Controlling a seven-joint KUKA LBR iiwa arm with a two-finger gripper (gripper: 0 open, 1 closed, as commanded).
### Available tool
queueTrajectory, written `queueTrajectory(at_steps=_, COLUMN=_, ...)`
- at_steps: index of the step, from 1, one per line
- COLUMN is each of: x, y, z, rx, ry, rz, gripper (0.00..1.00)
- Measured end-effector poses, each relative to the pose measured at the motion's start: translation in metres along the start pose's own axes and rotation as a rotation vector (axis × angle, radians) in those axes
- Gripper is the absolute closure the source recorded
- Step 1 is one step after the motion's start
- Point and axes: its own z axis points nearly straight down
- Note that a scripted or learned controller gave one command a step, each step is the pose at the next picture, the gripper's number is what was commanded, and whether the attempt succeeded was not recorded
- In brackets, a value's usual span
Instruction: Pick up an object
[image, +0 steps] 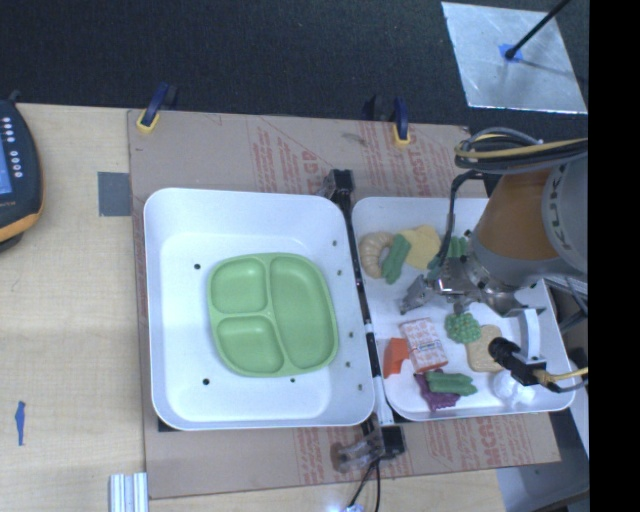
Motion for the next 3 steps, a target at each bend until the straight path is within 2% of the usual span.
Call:
queueTrajectory(at_steps=1, x=-0.029, y=0.089, z=-0.076, rx=-0.024, ry=-0.008, rz=-0.003, gripper=0.0)
queueTrajectory(at_steps=2, x=-0.042, y=0.101, z=-0.008, rx=-0.015, ry=-0.004, rz=-0.002, gripper=0.0)
queueTrajectory(at_steps=3, x=0.001, y=0.043, z=0.008, rx=-0.003, ry=-0.001, rz=-0.001, gripper=0.0)
